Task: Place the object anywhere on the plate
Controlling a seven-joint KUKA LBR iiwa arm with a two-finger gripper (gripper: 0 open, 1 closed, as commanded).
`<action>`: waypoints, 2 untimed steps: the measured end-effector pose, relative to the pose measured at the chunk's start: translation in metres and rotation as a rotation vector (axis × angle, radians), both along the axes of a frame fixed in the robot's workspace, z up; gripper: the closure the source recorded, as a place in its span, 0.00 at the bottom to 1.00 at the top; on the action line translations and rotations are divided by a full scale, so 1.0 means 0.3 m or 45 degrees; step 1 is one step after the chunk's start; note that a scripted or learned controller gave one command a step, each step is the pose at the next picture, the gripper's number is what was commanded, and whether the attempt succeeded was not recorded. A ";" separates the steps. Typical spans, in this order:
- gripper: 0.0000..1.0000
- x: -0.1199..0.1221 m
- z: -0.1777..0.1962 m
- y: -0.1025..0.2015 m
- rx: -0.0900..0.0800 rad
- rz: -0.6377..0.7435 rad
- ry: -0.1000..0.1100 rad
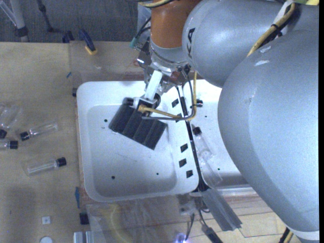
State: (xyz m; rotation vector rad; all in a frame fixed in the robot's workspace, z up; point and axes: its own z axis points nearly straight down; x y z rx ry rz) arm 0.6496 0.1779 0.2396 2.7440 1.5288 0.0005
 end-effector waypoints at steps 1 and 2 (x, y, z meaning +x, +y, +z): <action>1.00 0.025 0.321 0.156 0.003 -0.343 -0.003; 1.00 -0.335 0.050 0.155 0.000 0.169 0.009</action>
